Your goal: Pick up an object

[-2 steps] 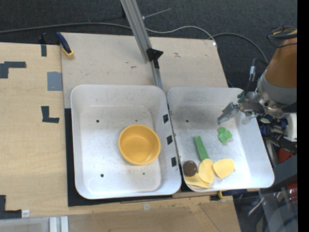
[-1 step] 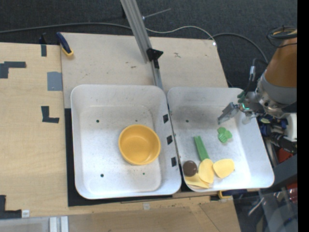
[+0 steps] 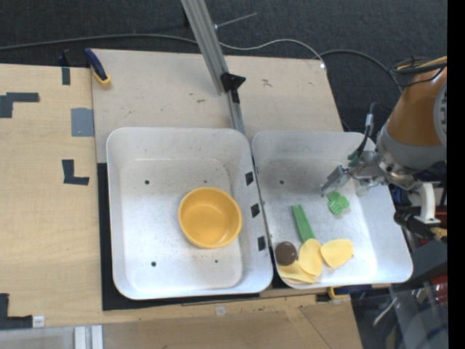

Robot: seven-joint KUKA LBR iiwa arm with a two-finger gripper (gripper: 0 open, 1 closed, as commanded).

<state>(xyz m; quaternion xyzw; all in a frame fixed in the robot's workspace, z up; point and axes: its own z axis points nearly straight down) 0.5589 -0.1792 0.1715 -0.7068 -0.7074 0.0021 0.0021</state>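
- Camera view, nearest edge of the right bin (image 3: 385, 267): pale yellow pieces (image 3: 323, 255) and a brown disc (image 3: 285, 252).
- Farther in, a green stick (image 3: 301, 222); a small green object (image 3: 338, 204) lies just under the gripper (image 3: 340, 181).
- Gripper fingers parted, gripping nothing.
- Left bin (image 3: 131, 158) holds a yellow bowl (image 3: 210, 217).

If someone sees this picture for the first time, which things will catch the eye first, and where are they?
The yellow bowl stands out first, sitting alone near the middle of the left bin. Next comes the claw, low over the right bin beside a small green object. Near that bin's front edge lie a green stick, pale yellow pieces and a brown round piece.
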